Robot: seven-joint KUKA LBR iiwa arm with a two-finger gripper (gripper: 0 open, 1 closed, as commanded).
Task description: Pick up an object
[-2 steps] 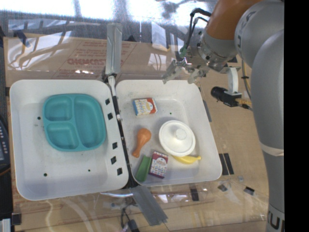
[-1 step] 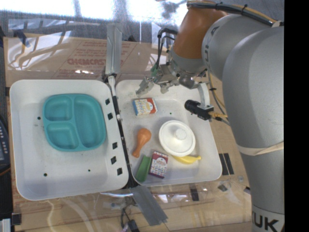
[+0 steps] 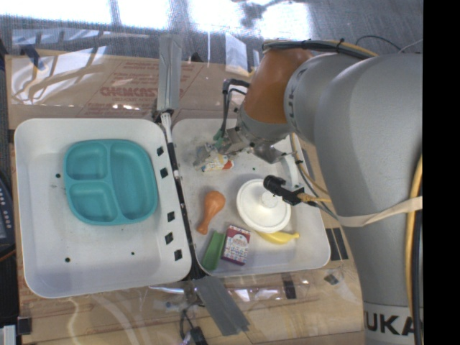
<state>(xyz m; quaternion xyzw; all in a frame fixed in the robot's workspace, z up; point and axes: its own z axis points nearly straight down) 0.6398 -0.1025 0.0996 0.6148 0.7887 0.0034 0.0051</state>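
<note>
Camera view: hand (image 3: 215, 152), grip unclear, low in right bin (image 3: 316, 246), orange drumstick (image 3: 210, 208) just below.

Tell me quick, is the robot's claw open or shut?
Gripper: low in the right bin, at some small things by the back wall; open or shut cannot be told, nor whether it holds anything.

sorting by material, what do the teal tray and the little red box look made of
Teal tray: likely moulded plastic, smooth with a soft sheen, one even colour, rounded compartments. Red box: probably printed cardboard, flat faces, square edges, matte; too small to be sure.
</note>
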